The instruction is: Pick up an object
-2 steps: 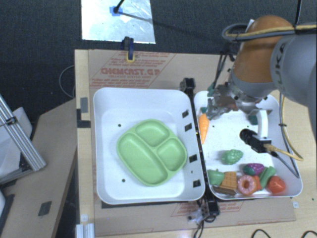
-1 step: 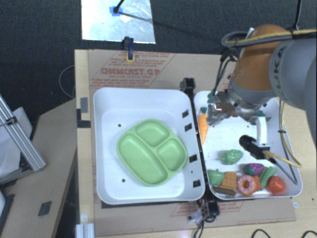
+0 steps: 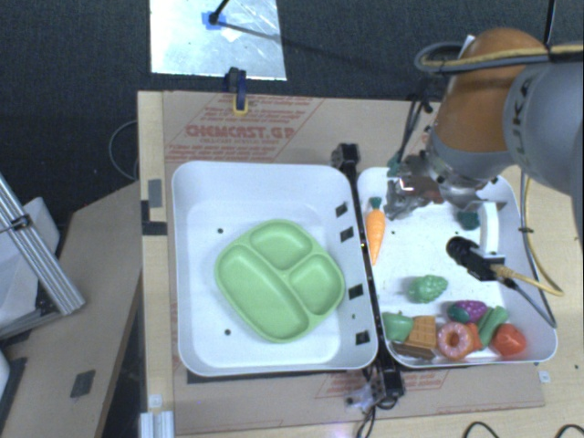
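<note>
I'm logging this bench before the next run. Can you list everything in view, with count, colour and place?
bins: two, white, side by side on the bench
plate: one, green, three sections, left bin
carrot: one, orange, right bin, by the divider
broccoli: one, green, mid right bin
grapes: one bunch, purple, right bin's near end
donut: one, pink, near end
tomato: one, red, near right corner
waffle: one, brown, near end
clamp: one, blue and yellow, bench's far edge
arm: one, grey and orange, above right bin
tool: one, over right bin's far end
</note>
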`<state>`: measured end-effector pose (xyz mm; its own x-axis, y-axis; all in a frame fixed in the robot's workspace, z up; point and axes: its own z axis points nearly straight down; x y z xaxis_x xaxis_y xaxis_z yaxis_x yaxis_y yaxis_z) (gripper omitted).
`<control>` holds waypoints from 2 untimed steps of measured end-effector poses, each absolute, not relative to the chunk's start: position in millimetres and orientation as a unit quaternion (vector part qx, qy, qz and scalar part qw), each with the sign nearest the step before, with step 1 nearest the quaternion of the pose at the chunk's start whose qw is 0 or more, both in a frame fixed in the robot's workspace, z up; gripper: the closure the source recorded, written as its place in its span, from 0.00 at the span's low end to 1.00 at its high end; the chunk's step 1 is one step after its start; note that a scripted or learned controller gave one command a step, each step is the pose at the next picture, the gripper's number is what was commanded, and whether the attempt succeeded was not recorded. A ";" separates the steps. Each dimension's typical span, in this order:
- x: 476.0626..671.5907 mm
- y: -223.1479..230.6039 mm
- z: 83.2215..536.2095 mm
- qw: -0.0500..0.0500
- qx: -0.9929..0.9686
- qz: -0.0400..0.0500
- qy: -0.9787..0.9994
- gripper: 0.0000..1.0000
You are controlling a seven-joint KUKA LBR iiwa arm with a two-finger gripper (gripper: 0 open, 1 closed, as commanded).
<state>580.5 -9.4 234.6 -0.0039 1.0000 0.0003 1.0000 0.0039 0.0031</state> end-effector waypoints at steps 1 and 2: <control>574.8 -8.4 214.2 0.000 0.707 0.000 0.708 1.00; 574.3 -16.5 223.4 0.001 0.707 0.001 0.707 1.00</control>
